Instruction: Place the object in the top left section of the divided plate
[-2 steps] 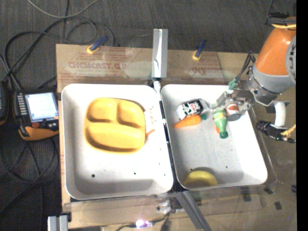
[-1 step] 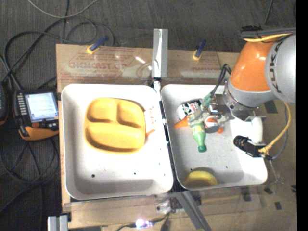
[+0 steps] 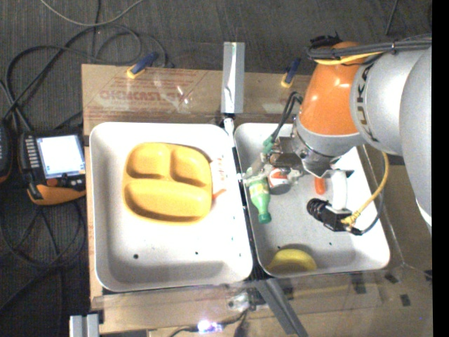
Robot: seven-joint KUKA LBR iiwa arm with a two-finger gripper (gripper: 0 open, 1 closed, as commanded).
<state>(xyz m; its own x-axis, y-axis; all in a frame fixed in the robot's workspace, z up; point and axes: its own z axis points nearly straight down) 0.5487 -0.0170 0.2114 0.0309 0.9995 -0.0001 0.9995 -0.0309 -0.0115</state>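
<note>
Overhead, the grey arm with its orange band (image 3: 335, 93) reaches in from the right and hangs over the right bin (image 3: 372, 248), its wrist covering that bin's upper middle. The gripper (image 3: 280, 168) sits low under the wrist, just right of the divider between the two bins. Whether the fingers are open or closed cannot be told, since the wrist housing and cables hide them, and nothing can be seen held between them.

Just left of and below the gripper lies a green bottle (image 3: 260, 201) with a pale label, tilted, its base pointing toward the bin's front edge. A small red and white item (image 3: 278, 177) rests right beside the gripper, touching or nearly touching the bottle's upper end. A small orange piece (image 3: 320, 185) lies to the gripper's right, and a yellow rounded object (image 3: 292, 260) sits well below it, near the bin's front wall.

The yellow divided plate (image 3: 168, 182) lies in the left bin (image 3: 112, 258), well left of the gripper, with two smaller sections on its far side and one large section nearer the front.
</note>
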